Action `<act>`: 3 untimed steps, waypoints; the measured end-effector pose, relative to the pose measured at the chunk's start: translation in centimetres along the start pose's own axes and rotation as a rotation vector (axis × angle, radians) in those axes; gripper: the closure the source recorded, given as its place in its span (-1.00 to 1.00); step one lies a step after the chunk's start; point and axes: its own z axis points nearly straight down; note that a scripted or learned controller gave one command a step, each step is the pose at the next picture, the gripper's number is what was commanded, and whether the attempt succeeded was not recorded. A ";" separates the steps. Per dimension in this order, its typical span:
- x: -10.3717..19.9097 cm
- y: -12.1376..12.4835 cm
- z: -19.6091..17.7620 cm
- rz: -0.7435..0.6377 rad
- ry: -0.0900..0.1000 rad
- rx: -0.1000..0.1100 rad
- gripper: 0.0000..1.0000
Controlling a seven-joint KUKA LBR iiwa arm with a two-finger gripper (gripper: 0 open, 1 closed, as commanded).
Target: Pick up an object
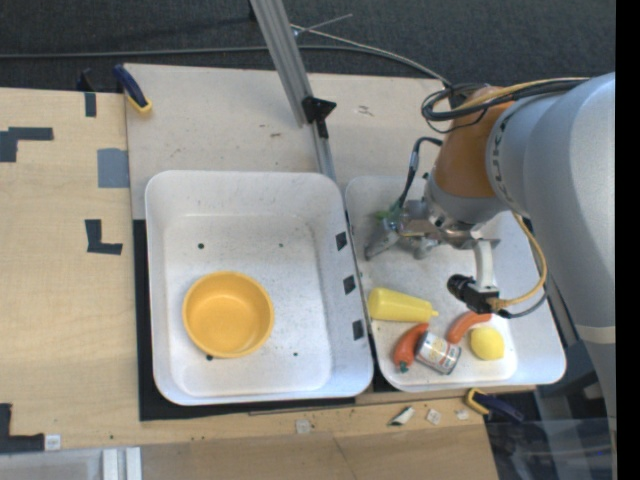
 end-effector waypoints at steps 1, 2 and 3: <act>0.0 0.1 -1.3 0.000 0.001 -0.001 1.00; 0.6 0.2 -7.6 -0.001 0.004 -0.003 1.00; 0.6 0.3 -13.0 0.000 0.004 -0.002 1.00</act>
